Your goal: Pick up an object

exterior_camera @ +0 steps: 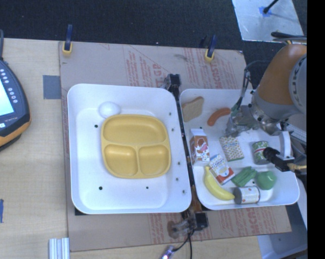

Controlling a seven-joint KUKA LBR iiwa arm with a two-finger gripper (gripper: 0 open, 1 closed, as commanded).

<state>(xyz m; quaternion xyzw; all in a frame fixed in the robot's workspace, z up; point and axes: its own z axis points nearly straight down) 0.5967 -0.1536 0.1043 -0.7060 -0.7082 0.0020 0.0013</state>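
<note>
The right bin (201,196) holds several small items. A tan bread slice (193,108) and a red sausage (218,115) lie at its far end. In the middle are a brown carton (199,147), a speckled packet (232,148) and a red-and-white packet (221,169). A yellow banana (215,186), a white can (248,195) and green pieces (255,176) lie at the near end, and a green can (259,151) sits to the right. My gripper (234,127) hangs low over this bin, between the sausage and the speckled packet, and nothing shows in its grasp.
The left bin (81,144) carries a yellow divided plate (135,145) and a white egg-shaped piece (109,109). A teach pendant (5,104) lies at the bench's left edge. Clamps (68,41) pin the cardboard sheet at the back. The arm's orange band (281,77) looms over the right bin's far corner.
</note>
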